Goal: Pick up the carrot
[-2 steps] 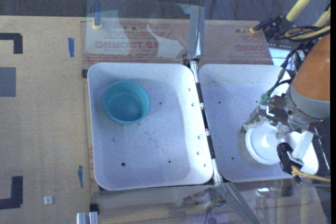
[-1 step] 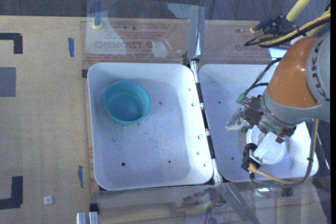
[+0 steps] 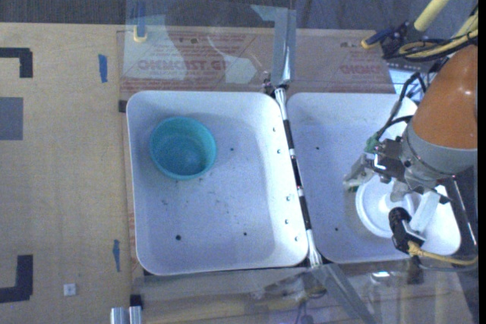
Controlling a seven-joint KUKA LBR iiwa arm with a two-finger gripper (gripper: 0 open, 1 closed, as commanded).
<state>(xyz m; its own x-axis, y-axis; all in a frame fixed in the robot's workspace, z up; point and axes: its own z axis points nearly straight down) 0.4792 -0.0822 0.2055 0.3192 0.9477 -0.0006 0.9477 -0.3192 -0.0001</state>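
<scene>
A teal bowl [image 3: 182, 147] is seen in the left bin [image 3: 228, 239], while the arm [image 3: 448, 117] is positioned over the right bin [image 3: 326, 163].

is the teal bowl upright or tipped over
Upright. The teal bowl sits in the left bin with its round mouth facing up at the camera, rim showing all the way round and the inside visible.

Light tan wooden bench [image 3: 61, 186] carries two shallow white plastic bins, left [image 3: 220, 239] and right [image 3: 326, 133] (side by side, touching).
</scene>
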